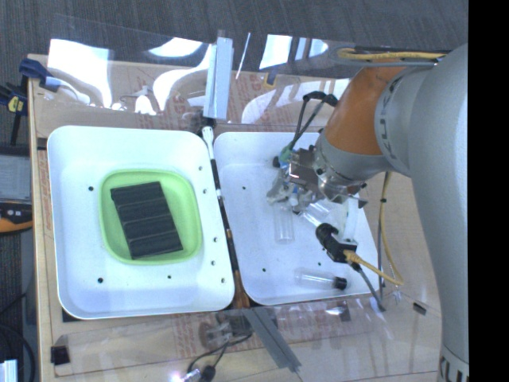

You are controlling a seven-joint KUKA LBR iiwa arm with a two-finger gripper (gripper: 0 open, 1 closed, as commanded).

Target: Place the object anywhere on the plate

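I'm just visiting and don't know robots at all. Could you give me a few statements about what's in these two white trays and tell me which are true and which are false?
1. A green plate sits in the left bin. True.
2. A dark ridged block lies on the green plate. True.
3. The robot's hand is over the left bin. False: it is over the right bin.
4. Clear tubes lie in the right bin. True: one clear tube is near the middle, another black-capped tube near the front edge.
5. The dark block is standing on the floor of the right bin. False: it rests on the plate in the left bin.
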